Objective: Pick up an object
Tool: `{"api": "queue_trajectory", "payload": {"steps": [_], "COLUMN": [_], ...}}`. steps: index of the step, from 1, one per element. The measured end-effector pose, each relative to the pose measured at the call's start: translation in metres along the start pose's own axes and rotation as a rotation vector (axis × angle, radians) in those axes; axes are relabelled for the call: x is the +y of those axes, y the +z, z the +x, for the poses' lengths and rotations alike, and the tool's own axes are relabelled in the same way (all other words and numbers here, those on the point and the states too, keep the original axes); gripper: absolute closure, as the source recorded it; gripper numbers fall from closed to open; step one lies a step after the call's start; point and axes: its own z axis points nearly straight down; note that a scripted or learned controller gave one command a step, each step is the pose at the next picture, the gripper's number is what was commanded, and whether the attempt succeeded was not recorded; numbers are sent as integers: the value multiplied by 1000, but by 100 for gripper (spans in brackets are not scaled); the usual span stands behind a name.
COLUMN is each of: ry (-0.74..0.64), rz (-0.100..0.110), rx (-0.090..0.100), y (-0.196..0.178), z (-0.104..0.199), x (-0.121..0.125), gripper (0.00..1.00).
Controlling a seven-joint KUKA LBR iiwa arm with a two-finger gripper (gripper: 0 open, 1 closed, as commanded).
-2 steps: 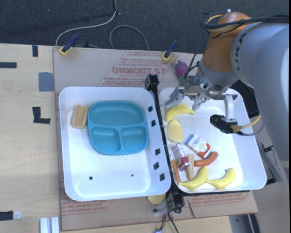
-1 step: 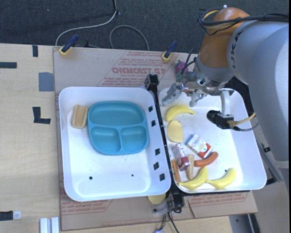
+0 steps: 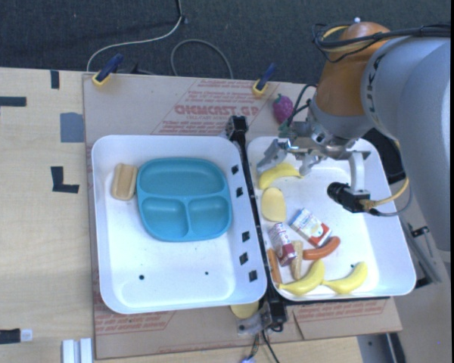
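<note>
The pincer point(image 3: 291, 156), fingers spread and holding nothing, hovers over the banana point(image 3: 278, 173) at the far left of the right bin point(image 3: 390, 225), so a descent slightly off could strike the bin wall or skid the curved fruit sideways

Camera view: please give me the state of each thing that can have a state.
gripper: low over the right bin, fingers spread, holding nothing
blue tray: flat in the left bin, compartments bare
banana: lying beside the fingers, not gripped
hot dog: lying flat
</note>
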Motion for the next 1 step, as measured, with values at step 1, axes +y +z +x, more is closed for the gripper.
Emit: {"api": "queue_trajectory", "payload": {"steps": [1], "ry": [-3], "rz": [-3], "rx": [1], "y": [0], "z": [1], "x": [29], "gripper": [0]}}
